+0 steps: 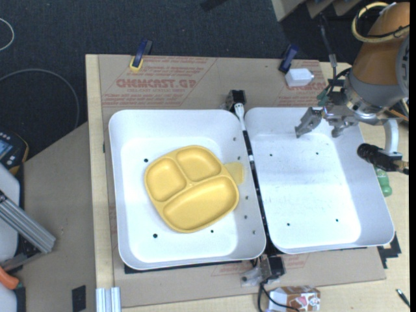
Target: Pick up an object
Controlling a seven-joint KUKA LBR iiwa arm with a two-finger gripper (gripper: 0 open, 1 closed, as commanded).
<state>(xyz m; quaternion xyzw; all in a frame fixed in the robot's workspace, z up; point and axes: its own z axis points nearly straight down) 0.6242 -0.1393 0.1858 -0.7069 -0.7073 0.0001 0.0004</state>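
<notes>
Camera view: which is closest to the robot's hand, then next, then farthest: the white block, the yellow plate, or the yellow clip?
From the hand, at the top of the right bin:
1. White block, just above and left of it, on the board.
2. Yellow plate, in the left bin.
3. Yellow clip, at the board's far top-left edge.

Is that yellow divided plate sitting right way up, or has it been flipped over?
Right way up. The yellow plate lies flat in the left bin, and its three hollow compartments face the camera, their raised dividers plainly visible.
</notes>
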